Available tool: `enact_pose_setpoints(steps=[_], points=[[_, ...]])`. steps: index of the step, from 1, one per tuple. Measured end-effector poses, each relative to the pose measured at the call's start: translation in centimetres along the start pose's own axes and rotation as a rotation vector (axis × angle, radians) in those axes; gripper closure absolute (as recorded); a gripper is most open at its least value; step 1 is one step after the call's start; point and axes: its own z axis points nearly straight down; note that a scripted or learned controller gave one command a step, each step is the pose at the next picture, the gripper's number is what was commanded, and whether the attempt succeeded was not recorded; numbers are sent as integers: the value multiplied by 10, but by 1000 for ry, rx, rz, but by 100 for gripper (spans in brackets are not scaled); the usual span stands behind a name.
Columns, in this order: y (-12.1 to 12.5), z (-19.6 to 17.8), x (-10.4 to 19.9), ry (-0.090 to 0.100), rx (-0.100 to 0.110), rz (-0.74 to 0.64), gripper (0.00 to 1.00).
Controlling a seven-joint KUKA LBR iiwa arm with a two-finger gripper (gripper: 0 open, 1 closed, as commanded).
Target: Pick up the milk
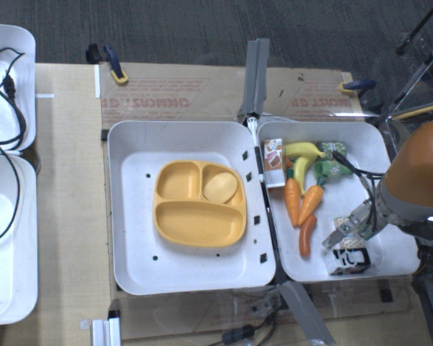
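Claw [346, 240], finger state not discernible, low in right bin [400, 265] over a black-and-white pack [351, 259]; milk [273, 163] far up-left by the divider, label unreadable; carrots [301, 200] between.

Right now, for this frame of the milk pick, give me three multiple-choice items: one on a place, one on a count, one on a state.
1. Where does the milk carton lie?
A. In the right bin, against its left wall
B. On the yellow plate
C. On the bare bench

2. How many carrots lie in the right bin?
A. One
B. Two
C. Five

3. What is in the divided yellow plate in the left bin?
A. The bananas
B. Nothing
C. The carrots

Answers: 1 A, the carton lies along the divider wall, far from the gripper. 2 B, two orange carrots lie side by side below the bananas. 3 B, all compartments are bare.
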Motion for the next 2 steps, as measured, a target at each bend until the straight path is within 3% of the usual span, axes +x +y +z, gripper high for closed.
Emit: enact_pose_setpoints(steps=[1, 2], points=[[-19, 1, -28, 5, -2, 64, 0], [-25, 0, -38, 7, -3, 353, 0]])
